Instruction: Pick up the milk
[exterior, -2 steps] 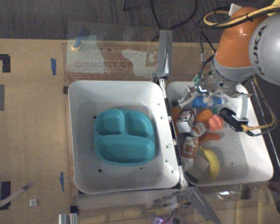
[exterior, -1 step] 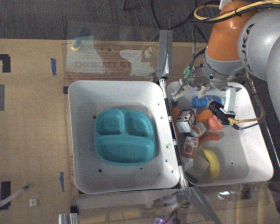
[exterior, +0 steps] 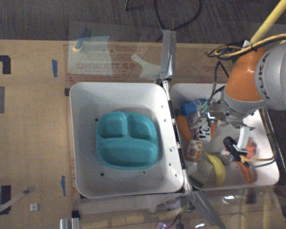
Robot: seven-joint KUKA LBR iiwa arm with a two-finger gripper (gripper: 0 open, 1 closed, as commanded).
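Overhead, one grey-and-orange arm (exterior: 257,80) reaches into the right bin (exterior: 271,175); its gripper (exterior: 207,116) is over the clutter. Two white bins: left bin (exterior: 81,142) holds one teal tray (exterior: 127,140). One milk carton (exterior: 203,128) lies beneath the gripper, beside one banana (exterior: 218,168).

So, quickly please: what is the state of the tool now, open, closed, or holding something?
Tool: cannot be told. It sits low in the right bin, among the items there, and the wrist hides it from above.

Grey KUKA arm (exterior: 276,73) with an orange band, black lettering and black cables.
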